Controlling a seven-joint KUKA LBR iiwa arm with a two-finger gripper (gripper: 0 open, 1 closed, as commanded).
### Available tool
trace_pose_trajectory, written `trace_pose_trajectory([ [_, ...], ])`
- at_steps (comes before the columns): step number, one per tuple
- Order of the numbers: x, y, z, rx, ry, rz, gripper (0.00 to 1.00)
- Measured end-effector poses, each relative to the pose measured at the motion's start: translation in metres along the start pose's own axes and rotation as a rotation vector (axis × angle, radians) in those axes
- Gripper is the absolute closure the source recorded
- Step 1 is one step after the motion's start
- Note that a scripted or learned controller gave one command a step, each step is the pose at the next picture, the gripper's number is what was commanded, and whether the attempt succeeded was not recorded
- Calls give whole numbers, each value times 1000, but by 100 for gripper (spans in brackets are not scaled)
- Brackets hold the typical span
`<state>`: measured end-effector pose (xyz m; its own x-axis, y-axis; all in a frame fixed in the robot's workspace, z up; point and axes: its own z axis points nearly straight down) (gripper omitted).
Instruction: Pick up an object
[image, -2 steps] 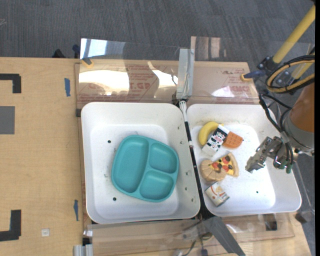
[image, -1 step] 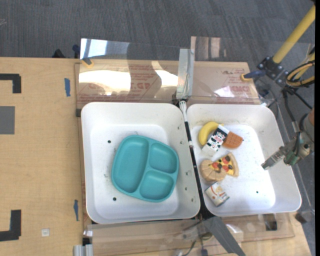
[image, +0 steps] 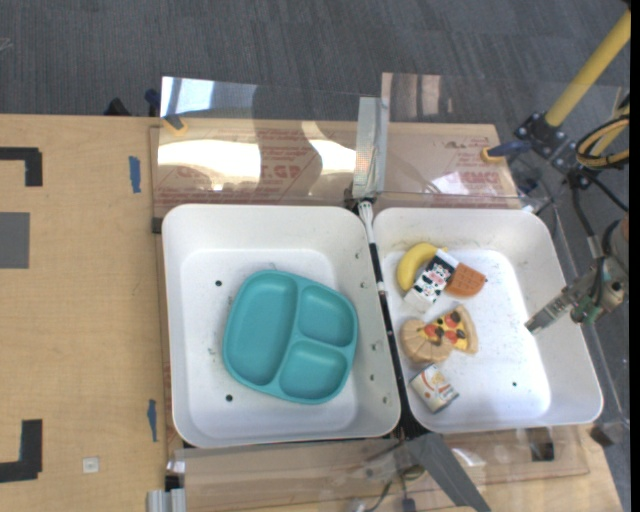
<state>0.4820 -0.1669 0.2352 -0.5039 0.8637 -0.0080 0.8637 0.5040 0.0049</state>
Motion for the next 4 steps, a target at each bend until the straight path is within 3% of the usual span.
trace_pose_trajectory([
  [1, -16, 7, -50, -1, 1, -527, 100],
  [2, -49, -30, -57, 1, 2, -238, 100],
  [4, -48, -30, -59, 6, 5, 472, 100],
])
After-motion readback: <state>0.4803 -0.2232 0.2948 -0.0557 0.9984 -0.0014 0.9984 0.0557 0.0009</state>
